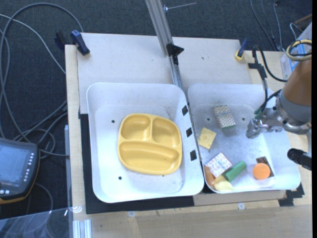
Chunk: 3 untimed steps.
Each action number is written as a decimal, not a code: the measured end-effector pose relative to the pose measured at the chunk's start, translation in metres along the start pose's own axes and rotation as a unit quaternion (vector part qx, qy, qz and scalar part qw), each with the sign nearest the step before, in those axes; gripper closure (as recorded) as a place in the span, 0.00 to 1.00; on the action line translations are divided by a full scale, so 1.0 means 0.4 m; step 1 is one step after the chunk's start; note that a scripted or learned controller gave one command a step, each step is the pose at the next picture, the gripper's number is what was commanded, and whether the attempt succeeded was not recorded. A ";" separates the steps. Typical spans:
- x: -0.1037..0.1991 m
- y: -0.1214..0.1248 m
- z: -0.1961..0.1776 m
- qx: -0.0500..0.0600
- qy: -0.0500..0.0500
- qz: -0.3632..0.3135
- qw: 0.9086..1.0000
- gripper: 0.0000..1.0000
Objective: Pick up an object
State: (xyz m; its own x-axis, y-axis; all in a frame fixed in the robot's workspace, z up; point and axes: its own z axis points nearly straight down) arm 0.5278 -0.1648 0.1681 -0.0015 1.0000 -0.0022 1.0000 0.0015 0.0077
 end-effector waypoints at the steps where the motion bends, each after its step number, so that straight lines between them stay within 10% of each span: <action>1: -0.027 0.000 -0.132 0.000 0.000 0.000 1.000 1.00; 3: 0.102 0.014 -0.162 0.004 0.003 -0.003 1.000 1.00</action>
State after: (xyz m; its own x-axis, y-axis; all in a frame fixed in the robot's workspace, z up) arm 0.5329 -0.1237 0.2328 -0.0068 1.0000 0.0030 1.0000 0.0068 0.0002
